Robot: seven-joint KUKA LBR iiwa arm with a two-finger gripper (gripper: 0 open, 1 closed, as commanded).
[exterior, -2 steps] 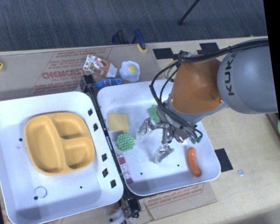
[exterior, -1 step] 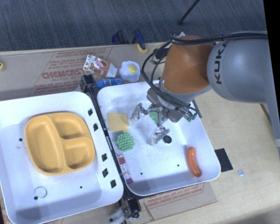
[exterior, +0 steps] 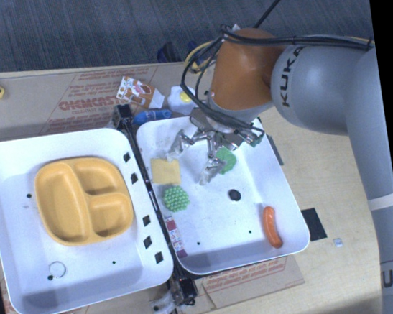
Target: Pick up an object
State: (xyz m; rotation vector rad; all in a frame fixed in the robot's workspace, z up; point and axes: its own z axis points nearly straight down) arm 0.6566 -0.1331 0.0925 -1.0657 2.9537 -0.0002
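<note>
Green object [exterior: 224,160] lying in right bin [exterior: 279,199], up from orange sausage [exterior: 271,227]. End effector [exterior: 215,159] hovering on it, fingers apart, not gripping. Grasp step; next: closing squarely, then lifting.

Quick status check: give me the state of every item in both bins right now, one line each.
Gripper: low in the right bin, a green object at its fingertips.
Yellow block: lying flat, right bin.
Green bumpy ball: resting, untouched.
Orange sausage: lying by the right bin's rim.
Yellow divided plate: upright, left bin.
</note>
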